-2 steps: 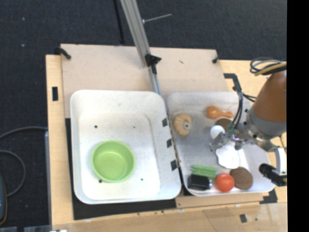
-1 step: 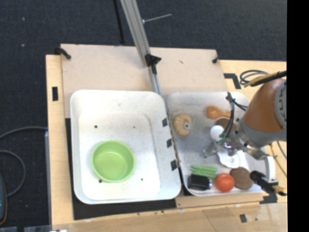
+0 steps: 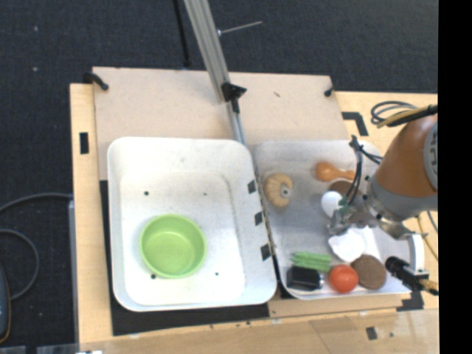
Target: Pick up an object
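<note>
The right bin (image 3: 295, 157) holds several objects. A tan ridged round piece (image 3: 278, 189) lies near its left wall, and an orange piece (image 3: 329, 172) sits toward the back right. A white egg-like ball (image 3: 330, 201) rests beside a flat white piece (image 3: 348, 246). Along the front edge lie a green pod (image 3: 311, 259), a black block (image 3: 303, 278), a red ball (image 3: 343, 279) and a brown round lump (image 3: 369, 271). My gripper (image 3: 344, 220) reaches in from the right and hangs low between the white ball and the flat white piece.
The left bin (image 3: 147, 161) contains a light green bowl (image 3: 172, 245) near its front. A metal pole (image 3: 210, 43) slants down to the gap between the bins. Cables (image 3: 387, 111) lie on the bench at the right.
</note>
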`<state>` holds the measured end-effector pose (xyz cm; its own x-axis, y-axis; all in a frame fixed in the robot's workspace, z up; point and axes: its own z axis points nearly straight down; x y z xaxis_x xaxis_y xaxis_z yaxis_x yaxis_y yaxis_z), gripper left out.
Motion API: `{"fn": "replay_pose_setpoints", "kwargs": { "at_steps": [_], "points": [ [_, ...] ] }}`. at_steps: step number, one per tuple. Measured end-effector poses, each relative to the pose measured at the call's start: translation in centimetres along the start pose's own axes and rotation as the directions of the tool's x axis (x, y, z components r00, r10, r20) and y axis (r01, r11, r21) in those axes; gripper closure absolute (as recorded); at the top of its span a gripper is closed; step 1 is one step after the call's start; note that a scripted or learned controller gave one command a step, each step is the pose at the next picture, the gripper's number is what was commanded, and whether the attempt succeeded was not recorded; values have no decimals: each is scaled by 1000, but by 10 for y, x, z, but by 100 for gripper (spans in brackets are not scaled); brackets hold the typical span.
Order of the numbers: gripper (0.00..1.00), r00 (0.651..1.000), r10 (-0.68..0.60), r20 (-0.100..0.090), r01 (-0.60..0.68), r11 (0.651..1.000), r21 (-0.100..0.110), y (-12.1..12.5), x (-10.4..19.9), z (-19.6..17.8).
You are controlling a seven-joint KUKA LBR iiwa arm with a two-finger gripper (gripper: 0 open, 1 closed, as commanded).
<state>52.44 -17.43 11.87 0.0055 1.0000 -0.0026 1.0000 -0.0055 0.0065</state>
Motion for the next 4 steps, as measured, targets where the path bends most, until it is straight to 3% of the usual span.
{"fn": "replay_pose_setpoints", "kwargs": {
  "at_steps": [3, 4],
  "points": [
    [100, 1000, -9, 0, 9, 1000, -1, 20, -9, -156],
    [100, 1000, -12, -3, 12, 1000, 4, 21, 36, -160]
  ]
}}
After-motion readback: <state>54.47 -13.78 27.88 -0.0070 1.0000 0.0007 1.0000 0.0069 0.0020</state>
